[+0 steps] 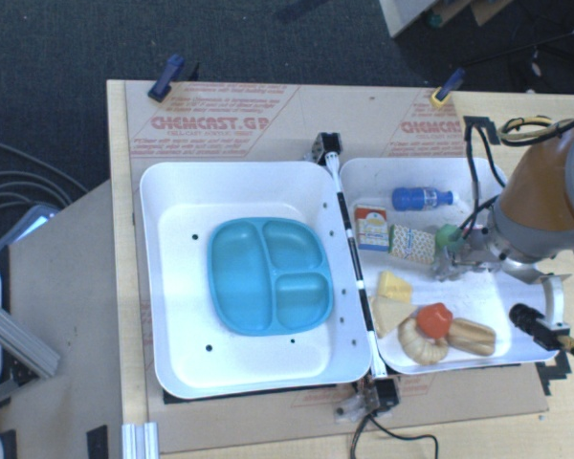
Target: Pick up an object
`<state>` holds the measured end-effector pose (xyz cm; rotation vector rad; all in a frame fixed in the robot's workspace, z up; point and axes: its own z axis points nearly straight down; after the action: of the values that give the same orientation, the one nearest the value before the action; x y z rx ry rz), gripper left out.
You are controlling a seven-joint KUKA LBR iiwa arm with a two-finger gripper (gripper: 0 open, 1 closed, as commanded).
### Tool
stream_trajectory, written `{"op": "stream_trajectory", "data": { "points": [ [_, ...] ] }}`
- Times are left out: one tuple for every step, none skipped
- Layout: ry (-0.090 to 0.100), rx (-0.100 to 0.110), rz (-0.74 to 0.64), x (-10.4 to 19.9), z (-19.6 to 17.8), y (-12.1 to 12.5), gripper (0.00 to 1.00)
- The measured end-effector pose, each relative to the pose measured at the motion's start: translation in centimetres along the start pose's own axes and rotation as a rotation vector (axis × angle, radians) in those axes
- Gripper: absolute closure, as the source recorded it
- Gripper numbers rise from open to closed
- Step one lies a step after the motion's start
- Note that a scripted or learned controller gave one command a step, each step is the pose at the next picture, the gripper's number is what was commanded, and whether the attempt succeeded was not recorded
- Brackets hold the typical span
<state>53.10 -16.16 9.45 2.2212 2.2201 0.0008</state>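
You see the gripper low inside the right bin, near its middle. If its fingers are released or clenched I cannot tell, because the wrist hides them.

The things to pick all lie in this bin: a blue bottle at the far side, a small red and white carton, a patterned packet just beside the gripper, a green object touching or almost touching it, a yellow cheese wedge, and a red tomato resting against a bread roll.

The risk, in my judgement, is crowding. The packet and the green object are so near that the fingers may push one away or catch two together. The left bin holds a blue divided plate.
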Motion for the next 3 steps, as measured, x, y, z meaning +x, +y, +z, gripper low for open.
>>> {"op": "stream_trajectory", "data": {
  "points": [
    [0.0,0.0,-0.001,0.0,0.01,-0.01,0.0],
    [-0.001,-0.001,-0.001,0.0,-0.98,0.02,1.0],
    [0.0,-0.001,0.0,0.01,-0.97,0.02,0.0]
  ]
}}
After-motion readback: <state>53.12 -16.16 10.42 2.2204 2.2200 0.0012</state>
